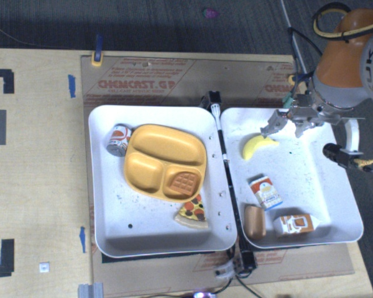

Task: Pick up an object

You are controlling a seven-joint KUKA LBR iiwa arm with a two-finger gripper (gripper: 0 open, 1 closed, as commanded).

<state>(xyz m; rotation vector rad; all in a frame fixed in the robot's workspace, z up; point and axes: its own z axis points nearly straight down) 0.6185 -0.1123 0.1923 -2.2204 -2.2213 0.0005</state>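
I see my gripper (288, 122) spread open over the right bin (336, 197), just beside the yellow banana (257, 145), with nothing between its fingers. That bin also holds a small carton (265, 192), a hot dog (254, 221) and an orange box (294, 224). The left bin (105, 222) has a yellow divided tray (165, 161), a can (119, 139) and a pizza slice (193, 211).

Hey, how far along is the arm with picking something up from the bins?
Done: the gripper has reached the right bin. In hand: it is open just above the toy banana, gripping nothing. Left: close on an item and lift; the small cartons and hot dog lie untouched.
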